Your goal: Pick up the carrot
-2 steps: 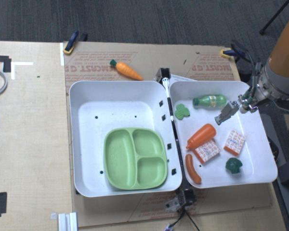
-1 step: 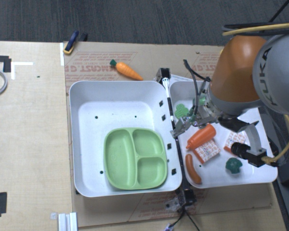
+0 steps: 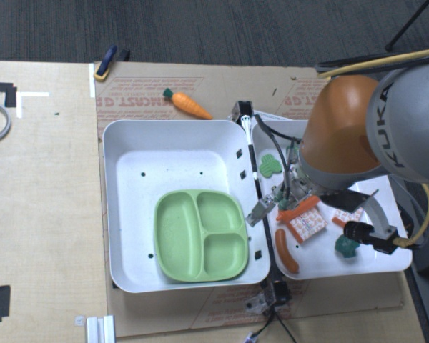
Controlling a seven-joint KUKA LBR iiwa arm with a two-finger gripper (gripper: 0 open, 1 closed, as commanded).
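Plate [image 3: 173,229] in left bin [image 3: 121,191] (alone).

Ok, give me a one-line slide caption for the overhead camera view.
KUKA arm lowers its claw into the right bin while a carrot lies outside on the cardboard behind the left bin.

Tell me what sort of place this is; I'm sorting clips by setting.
Probably a robotics lab test bench, not a kitchen: a KUKA arm reaches over two white bins, the food is toys such as a carrot and a sausage, and tape marks line the bench.
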